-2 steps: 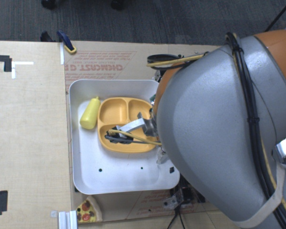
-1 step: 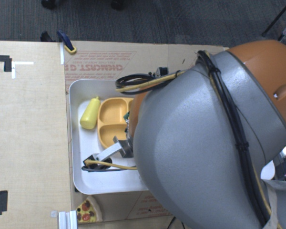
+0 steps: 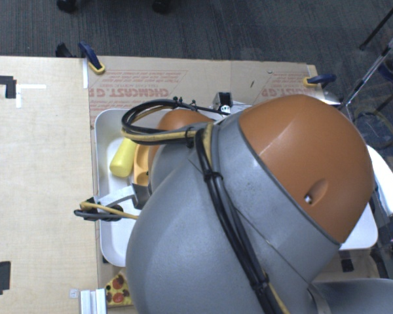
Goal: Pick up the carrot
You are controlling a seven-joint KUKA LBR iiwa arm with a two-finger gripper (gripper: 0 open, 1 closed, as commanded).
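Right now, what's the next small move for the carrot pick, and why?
Probably lift the arm slightly before any grasp. Its grey body covers most of the left bin, leaving a yellow object and an orange piece showing at its edge. Whether that piece is the carrot can't be told.

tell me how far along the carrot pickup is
Done: the arm has reached over the left bin, covering most of it. In hand: nothing I can confirm; the hand sits hidden beneath the arm's body. A yellow object and an orange piece, possibly the carrot, lie in the bin. Left: a confirmed grasp and lift.
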